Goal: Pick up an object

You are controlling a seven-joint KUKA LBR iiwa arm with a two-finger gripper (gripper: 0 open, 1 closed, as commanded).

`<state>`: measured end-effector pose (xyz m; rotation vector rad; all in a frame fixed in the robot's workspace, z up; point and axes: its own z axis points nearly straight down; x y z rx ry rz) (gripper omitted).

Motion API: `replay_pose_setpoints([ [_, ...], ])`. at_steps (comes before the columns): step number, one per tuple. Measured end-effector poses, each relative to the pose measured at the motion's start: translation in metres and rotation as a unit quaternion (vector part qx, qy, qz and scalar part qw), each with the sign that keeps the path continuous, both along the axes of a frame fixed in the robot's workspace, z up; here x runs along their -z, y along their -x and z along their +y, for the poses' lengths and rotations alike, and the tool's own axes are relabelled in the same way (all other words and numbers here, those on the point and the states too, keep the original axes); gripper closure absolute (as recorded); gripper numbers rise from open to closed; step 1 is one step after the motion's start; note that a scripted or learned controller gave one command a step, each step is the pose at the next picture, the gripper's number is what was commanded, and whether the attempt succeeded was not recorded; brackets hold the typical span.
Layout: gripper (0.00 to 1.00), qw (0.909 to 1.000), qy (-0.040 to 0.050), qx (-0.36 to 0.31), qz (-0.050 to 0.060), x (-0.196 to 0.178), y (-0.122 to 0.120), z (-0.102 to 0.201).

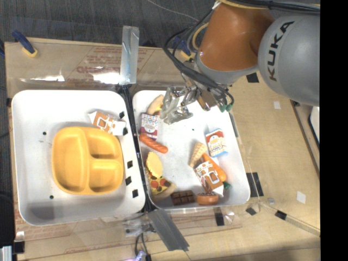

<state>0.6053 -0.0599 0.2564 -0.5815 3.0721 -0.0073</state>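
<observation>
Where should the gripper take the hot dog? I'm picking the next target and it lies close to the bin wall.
Grip the hot dog across its narrow middle, coming straight down from above. It lies flat and slanted on the right bin floor, with bare floor on its upper-right side; the carton and the wall crowd its left end, so the fingers probably fit best mid-length.

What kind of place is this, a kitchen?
Probably a robot lab, not a kitchen: a KUKA arm reaches over taped-down white bins holding toy food like a hot dog and a yellow tray.
</observation>
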Motion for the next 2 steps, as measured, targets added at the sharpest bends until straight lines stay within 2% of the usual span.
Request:
replay_pose_setpoints([
  [1, 1.0, 0.9999, 0.0005, 0.011, 0.004, -0.059, -0.033, -0.035],
  [2, 1.0, 0.9887, 0.0016, -0.15, 0.005, -0.079, -0.052, -0.086],
])
